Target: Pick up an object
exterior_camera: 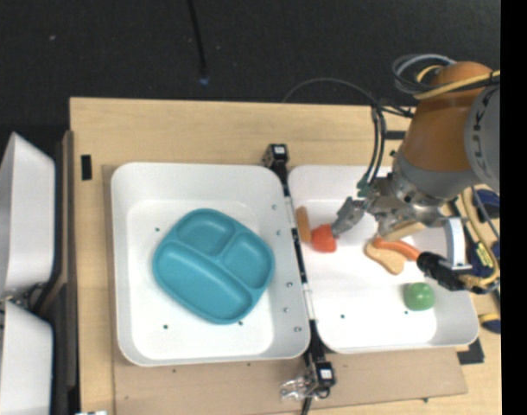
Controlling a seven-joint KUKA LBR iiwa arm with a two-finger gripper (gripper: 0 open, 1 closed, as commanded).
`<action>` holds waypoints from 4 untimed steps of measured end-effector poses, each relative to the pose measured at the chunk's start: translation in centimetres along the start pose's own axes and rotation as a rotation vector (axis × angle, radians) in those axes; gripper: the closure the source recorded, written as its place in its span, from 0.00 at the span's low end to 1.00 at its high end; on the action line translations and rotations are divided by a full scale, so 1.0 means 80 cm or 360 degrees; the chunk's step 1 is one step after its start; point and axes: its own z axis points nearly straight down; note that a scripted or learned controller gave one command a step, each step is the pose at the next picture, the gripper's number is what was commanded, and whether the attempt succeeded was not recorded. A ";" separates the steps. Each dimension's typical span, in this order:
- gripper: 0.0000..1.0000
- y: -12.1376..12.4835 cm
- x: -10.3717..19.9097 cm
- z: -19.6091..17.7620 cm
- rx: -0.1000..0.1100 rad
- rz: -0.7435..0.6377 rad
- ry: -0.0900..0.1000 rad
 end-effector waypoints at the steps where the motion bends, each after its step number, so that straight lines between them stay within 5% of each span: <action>1: 0.00 0.003 0.000 -0.008 -0.0021 -0.0004 -0.0002; 3: 0.00 0.005 -0.014 0.133 -0.0014 0.0005 -0.0006; 4: 1.00 0.007 -0.013 0.116 -0.0024 0.0013 -0.0002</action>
